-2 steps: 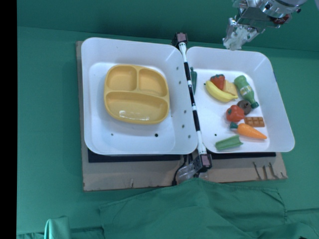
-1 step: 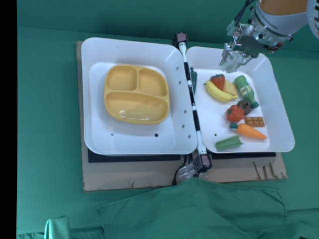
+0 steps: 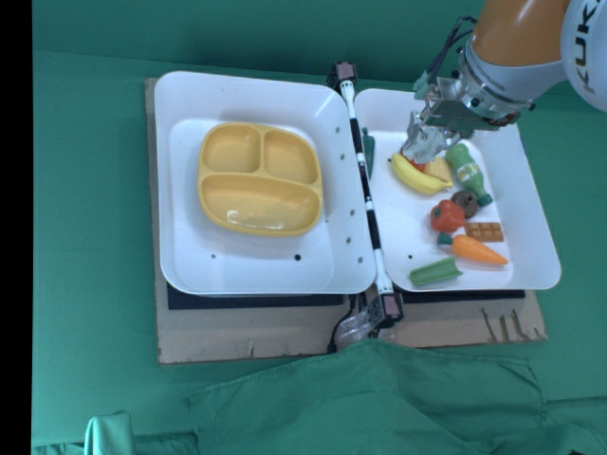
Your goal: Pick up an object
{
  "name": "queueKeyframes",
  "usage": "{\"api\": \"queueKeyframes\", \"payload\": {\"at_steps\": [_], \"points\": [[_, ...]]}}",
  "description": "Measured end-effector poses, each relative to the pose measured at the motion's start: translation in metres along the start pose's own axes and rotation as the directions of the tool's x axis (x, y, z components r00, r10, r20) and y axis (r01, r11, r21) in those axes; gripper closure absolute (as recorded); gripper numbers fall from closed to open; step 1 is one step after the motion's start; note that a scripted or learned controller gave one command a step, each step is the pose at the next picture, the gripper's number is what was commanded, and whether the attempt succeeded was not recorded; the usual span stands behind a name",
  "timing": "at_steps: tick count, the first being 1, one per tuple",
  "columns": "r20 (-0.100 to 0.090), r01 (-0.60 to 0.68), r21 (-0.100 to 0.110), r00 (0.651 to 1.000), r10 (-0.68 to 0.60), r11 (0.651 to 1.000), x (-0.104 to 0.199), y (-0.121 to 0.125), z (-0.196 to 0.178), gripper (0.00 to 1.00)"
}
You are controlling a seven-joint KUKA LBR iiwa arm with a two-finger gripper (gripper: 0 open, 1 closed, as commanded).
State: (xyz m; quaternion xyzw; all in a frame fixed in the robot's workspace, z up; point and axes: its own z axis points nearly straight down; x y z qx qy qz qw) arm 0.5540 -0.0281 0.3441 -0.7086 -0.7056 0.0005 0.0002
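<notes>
One curved yellow banana point(image 3: 418, 175) lies just under the gripper point(image 3: 423, 152)

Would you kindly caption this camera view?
End effector low over yellow toy banana in right white bin; yellow divided plate left.

Divided plate point(image 3: 259, 178) in left bin point(image 3: 180, 254); toy food in right bin point(image 3: 531, 254)

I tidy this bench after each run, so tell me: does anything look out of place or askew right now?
One thing: a dark green item sits wedged against the divider at the right bin's left wall, apart from the other toy foods. The yellow plate lies flat in the left bin. Nothing looks spilled.
</notes>
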Motion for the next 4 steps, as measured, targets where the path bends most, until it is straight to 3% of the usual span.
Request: {"api": "queueKeyframes", "payload": {"at_steps": [1, 2, 3, 4], "points": [[0.002, -0.006, 0.003, 1.0, 0.005, 1.0, -0.052, -0.002, 0.068, 1.0], [0.005, -0.005, -0.006, 1.0, 0.005, 1.0, -0.119, 0.014, 0.081, 1.0], [0.002, -0.006, 0.001, 1.0, 0.006, 1.0, -0.154, -0.035, 0.099, 1.0], [0.006, 0.003, -0.018, 1.0, -0.003, 1.0, -0.159, 0.019, 0.006, 1.0]]}}
